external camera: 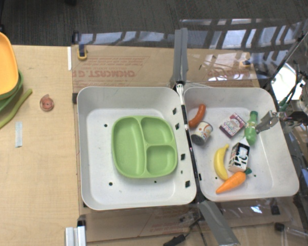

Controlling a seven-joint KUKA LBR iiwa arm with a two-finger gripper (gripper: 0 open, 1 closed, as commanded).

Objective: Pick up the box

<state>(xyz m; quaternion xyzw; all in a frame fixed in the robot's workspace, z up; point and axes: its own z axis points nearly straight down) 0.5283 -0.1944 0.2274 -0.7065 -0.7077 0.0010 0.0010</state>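
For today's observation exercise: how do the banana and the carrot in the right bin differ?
The banana is yellow, the carrot orange with a green top. The banana is curved and lies roughly upright in the view; the carrot is straight, tapered and lies slanted below it. Both rest in the right bin beside the black-and-white box.

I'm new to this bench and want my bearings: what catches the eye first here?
The bright green three-compartment plastic plate lies alone in the middle of the left white bin. The right white bin holds the clutter: a yellow banana, an orange carrot and a small black-and-white box close together, with the hand at its right edge.
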